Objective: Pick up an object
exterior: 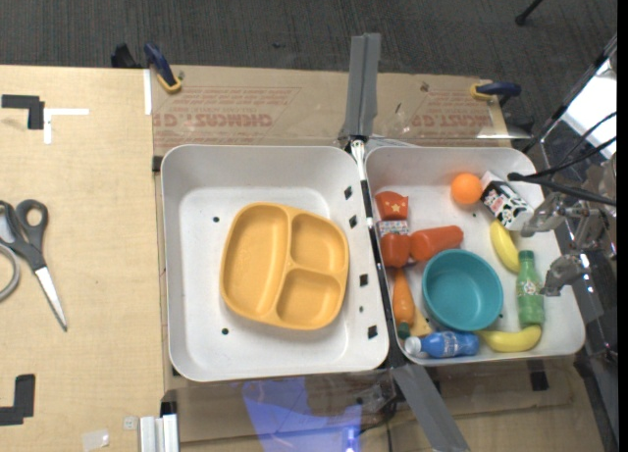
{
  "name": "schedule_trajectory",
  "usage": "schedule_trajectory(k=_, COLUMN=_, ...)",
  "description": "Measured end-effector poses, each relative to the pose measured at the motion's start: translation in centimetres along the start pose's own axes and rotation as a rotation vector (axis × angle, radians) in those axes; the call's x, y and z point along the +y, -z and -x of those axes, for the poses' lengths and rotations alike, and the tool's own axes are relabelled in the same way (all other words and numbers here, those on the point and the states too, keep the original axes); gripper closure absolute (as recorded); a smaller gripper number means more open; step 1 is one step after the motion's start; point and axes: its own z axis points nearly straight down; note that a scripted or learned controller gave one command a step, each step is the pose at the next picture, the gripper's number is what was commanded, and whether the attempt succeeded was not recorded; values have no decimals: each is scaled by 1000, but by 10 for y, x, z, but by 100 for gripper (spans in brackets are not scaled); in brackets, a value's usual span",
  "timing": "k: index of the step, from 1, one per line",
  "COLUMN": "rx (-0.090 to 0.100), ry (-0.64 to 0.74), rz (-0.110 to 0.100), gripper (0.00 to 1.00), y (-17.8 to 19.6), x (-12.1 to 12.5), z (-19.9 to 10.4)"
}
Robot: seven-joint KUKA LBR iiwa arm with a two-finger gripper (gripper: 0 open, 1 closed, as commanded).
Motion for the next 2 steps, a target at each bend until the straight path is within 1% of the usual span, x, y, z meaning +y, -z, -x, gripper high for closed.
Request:
schedule_trajectory(k=1, rx=-9, ry=269, rz=-4, gripper=0, y=-126, x=1, z=-19)
schedule_trajectory(k=2, rx=-5, ry=204, rz=-1, gripper=0, y=-135, x=30, z=41)
